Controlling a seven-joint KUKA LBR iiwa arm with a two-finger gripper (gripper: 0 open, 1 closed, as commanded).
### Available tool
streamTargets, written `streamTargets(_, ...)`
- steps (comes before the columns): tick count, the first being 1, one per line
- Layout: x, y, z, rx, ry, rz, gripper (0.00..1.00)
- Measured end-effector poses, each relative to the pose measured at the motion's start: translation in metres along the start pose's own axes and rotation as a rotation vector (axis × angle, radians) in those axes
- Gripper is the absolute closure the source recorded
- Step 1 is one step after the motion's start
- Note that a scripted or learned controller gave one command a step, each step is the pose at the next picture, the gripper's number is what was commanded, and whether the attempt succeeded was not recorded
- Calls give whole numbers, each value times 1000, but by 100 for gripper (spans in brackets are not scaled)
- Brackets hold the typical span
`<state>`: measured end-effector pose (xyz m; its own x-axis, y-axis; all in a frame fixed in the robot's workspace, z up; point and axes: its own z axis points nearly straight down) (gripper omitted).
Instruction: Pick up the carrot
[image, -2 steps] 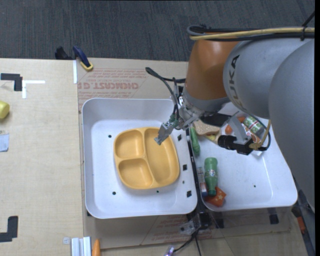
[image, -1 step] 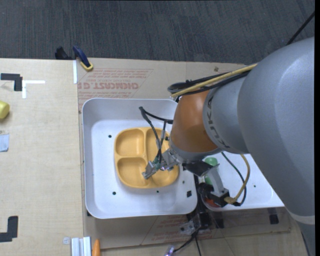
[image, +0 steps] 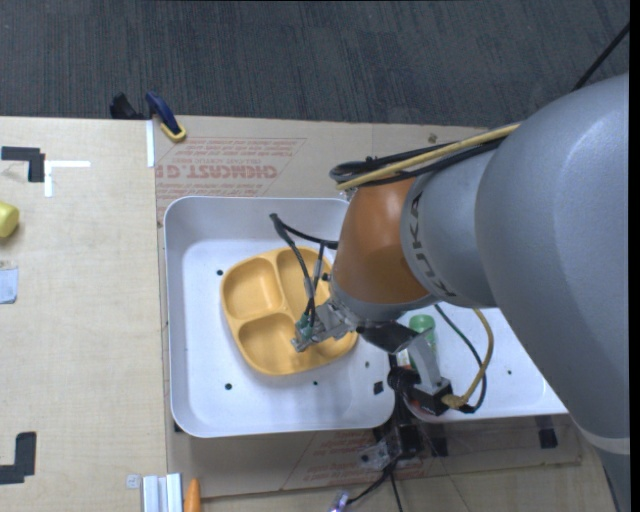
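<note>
At the far left edge of the surface (image: 80, 340) lies a small yellow object (image: 7, 220), rounded and partly cut off by the frame. Near it are black bracket marks and a strip of white tape on the pale board. Further right, at the board's top edge, a blue and yellow clamp (image: 165, 116) sits at a slant. At the bottom edge, beside some white strips, a small orange tip (image: 192, 491) pokes into view; it may be the carrot, but too little of it shows to tell.

Next comes the left white bin (image: 195, 330), resting on a sheet of cardboard with red printing. Inside the bin lies a yellow divided plate (image: 260, 310) with three compartments, tilted a little toward the bin's near right side. Small dark dots mark the bin floor around it.

The jaws (image: 308, 330) hang over the right edge of the yellow divided plate, just at the rim between two compartments. They are small and dark here, tangled with thin cables, and I cannot tell how far apart they stand or whether anything is between them.

Above them rises the arm (image: 520, 220), its orange band just over the wrist and its broad grey body covering most of the right white bin (image: 510, 385). A green object (image: 421, 324) shows beside the wrist, just inside that right bin, touching the arm's cabling.
</note>
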<state>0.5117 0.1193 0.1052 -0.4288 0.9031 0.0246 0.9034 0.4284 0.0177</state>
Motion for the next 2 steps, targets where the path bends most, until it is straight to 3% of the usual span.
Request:
streamTargets(1,17,-12,3,-26,-14,403,100)
streamTargets(2,89,12,9,-9,-29,478,100)
